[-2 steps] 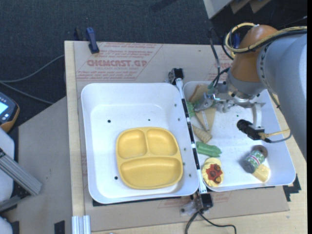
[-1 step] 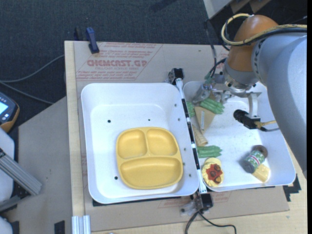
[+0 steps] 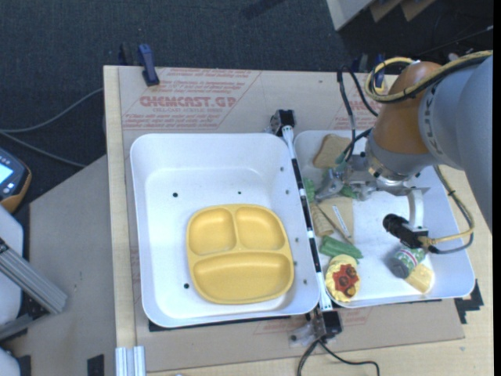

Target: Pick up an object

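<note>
The gripper (image 3: 342, 180) is seen low in the right bin (image 3: 454, 276), among clutter near the divider. Whether the claw is spread or pinching cannot be told. A green object (image 3: 340, 247) and a pizza slice toy (image 3: 344, 278) are left lying nearby. The yellow plate (image 3: 238, 253) is set in the left bin (image 3: 156, 210).

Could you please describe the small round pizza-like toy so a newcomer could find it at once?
Start at the right bin, under the arm. Go to its near left corner, below the green piece. The pizza toy is the only flat disc, yellow with red toppings.
</note>
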Motion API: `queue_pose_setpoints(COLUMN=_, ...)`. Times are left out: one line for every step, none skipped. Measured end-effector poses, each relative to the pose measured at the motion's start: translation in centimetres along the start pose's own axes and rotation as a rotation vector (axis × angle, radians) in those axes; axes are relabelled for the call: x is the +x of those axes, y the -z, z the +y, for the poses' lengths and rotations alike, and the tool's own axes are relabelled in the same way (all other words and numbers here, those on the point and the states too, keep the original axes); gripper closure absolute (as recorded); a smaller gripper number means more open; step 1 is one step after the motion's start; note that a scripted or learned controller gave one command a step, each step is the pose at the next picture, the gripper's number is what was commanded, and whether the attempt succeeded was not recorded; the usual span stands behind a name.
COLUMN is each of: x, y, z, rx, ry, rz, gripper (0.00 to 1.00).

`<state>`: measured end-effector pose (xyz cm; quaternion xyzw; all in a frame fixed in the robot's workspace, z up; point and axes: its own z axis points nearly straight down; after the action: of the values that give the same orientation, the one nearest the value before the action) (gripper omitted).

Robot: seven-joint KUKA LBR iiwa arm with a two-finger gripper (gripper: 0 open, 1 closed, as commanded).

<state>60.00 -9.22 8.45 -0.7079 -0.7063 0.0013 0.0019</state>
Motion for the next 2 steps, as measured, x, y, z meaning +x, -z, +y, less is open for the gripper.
queue_pose_setpoints(x=-0.6, y=0.01, z=0.62, rx=-0.006, ry=0.001, rz=-0.001, gripper=0.0)
queue_pose_setpoints(x=-0.38, y=0.01, z=0.92, rx=-0.006, ry=0.003, rz=-0.001, gripper=0.0)
